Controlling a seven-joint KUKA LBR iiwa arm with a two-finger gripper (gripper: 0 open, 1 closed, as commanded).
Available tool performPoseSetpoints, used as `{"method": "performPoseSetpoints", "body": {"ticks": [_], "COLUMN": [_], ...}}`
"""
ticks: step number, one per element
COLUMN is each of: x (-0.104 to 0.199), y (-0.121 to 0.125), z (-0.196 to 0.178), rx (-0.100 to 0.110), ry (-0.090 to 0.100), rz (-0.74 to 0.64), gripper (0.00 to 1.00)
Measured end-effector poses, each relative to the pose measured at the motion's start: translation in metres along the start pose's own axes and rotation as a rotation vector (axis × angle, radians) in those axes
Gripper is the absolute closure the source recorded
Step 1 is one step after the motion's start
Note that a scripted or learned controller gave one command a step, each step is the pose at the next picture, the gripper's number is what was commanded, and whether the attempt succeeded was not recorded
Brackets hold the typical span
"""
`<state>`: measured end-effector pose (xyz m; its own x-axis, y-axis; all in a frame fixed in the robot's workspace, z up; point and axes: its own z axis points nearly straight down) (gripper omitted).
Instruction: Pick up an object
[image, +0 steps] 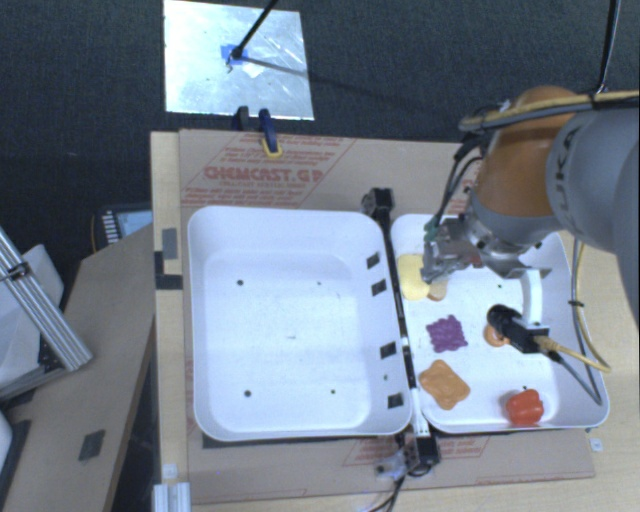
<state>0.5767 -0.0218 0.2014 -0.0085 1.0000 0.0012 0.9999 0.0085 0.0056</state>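
- Dark carpet surrounds a wooden bench (120, 300) carrying two shallow white bins; the left bin (290, 320) sits bare, the right bin (575, 385) holds the small things.
- Grey arm (590, 160) reaches in from the right, its claw (437, 268) down over a pale yellow piece (412, 268) at the right bin's upper left. Whether the claw is spread or pinching, I cannot tell.
- That yellow piece looks light, smooth, perhaps slippery; gripping across its middle seems safest.
- Nearby lie a purple lump (447, 333), an orange slab (444, 384) and a red ball (524, 405).
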Motion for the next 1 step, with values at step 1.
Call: {"method": "performPoseSetpoints", "body": {"ticks": [1], "x": [0.0313], "y": [-0.0324], "z": [-0.1213], "rx": [-0.005], "ry": [0.001], "rz": [0.000], "gripper": [1.00]}}
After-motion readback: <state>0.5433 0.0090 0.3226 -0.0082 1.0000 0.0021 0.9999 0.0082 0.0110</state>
